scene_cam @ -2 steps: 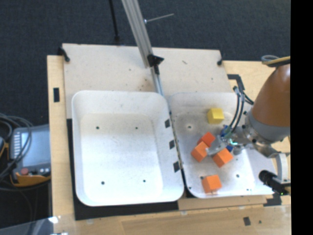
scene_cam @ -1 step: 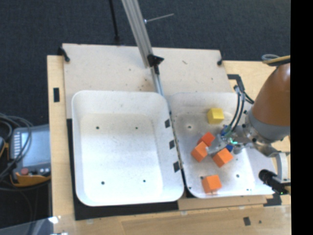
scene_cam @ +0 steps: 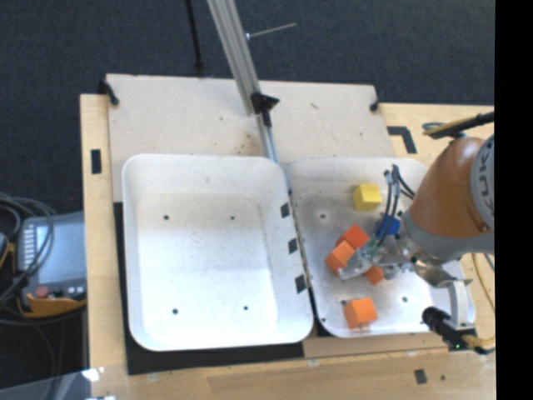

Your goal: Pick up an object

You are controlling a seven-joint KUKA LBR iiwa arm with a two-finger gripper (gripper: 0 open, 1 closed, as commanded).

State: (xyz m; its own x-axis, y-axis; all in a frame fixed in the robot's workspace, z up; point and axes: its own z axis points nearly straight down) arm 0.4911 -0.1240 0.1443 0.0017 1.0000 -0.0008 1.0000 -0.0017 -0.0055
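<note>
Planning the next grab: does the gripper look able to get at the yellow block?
Probably yes. The yellow block lies alone near the right bin's far side, nothing on or against it. The gripper is close by, among the orange blocks.

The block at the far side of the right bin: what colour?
Yellow block, clearest in the camera view.
</note>
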